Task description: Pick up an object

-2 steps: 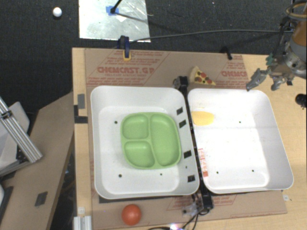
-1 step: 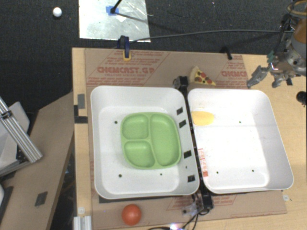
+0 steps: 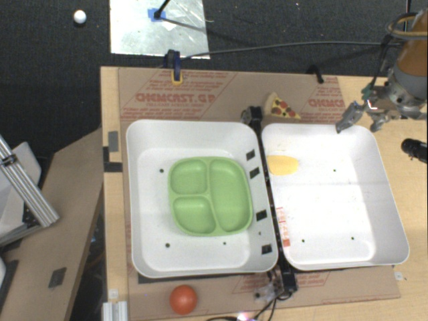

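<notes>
Hovering above the far right corner of the right bin [image 3: 374,199], the tool [image 3: 364,116] hangs from the grey arm with its two fingers spread apart and nothing between them. It sits well apart from the nearest pickable thing, a yellow piece [image 3: 283,164] lying flat on the floor of that bin near its far left corner, close to the wall shared with the left bin [image 3: 144,199]. That piece looks soft-edged and low, its long axis running roughly left to right across the view, with the slightly narrower end toward the dividing wall. The chief risk, as I judge it, is the low profile: fingers closing along the long axis could straddle too wide a span and slide over the top, and a descent too near the wall could knock a finger against the rim. Closing across the short axis looks safer. In the left bin a green divided tray [image 3: 210,194] lies flat, broad and hard to grip. Outside the bins, a pizza-slice toy [image 3: 282,107] rests on the worktop [image 3: 221,85] beyond the rims, and an orange-red ball [image 3: 183,299] sits at the near edge.
</notes>
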`<state>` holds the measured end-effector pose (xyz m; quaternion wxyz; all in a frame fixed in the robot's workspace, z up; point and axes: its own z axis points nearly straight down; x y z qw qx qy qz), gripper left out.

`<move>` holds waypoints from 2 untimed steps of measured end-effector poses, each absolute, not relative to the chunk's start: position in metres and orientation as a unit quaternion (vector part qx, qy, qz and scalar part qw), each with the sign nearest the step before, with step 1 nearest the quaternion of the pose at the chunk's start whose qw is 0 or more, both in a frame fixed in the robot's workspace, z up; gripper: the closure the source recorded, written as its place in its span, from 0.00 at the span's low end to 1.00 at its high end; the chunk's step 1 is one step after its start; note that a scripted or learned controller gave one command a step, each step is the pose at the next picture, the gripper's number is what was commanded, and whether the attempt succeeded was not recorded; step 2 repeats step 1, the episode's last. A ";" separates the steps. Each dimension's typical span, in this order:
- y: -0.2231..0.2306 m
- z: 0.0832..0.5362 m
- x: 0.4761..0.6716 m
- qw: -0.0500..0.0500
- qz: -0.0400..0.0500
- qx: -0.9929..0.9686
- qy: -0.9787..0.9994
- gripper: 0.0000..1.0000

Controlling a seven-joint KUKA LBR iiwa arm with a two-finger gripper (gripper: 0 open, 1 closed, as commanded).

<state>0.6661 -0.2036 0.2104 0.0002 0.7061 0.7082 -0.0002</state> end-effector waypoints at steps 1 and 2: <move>-0.201 0.148 0.668 -0.001 -0.001 0.705 0.709 0.00; -0.201 0.148 0.668 -0.001 -0.001 0.705 0.709 0.00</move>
